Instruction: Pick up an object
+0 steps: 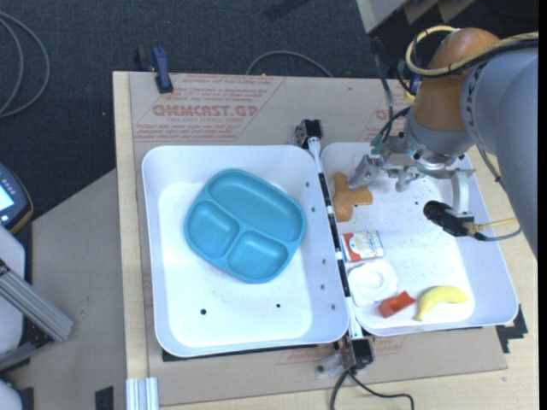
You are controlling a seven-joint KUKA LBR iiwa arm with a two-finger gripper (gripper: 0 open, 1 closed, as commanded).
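Note:
My gripper (382, 171) hangs over the far left part of the right bin (487, 272), below the orange band of the arm. Just to its lower left, a brown lumpy object (350, 197) lies against the bin's left wall; I cannot tell whether the gripper touches it. Further toward the front lie a red-and-white small carton (363, 245), a white round lid (373, 280), a small red piece (396, 304) and a yellow banana (442, 301).
The left bin (171, 297) holds a blue divided plate (245, 225). A black cable fitting (446, 217) with a yellow cable hangs over the right bin's right half. A divider rail (329, 229) runs between the bins.

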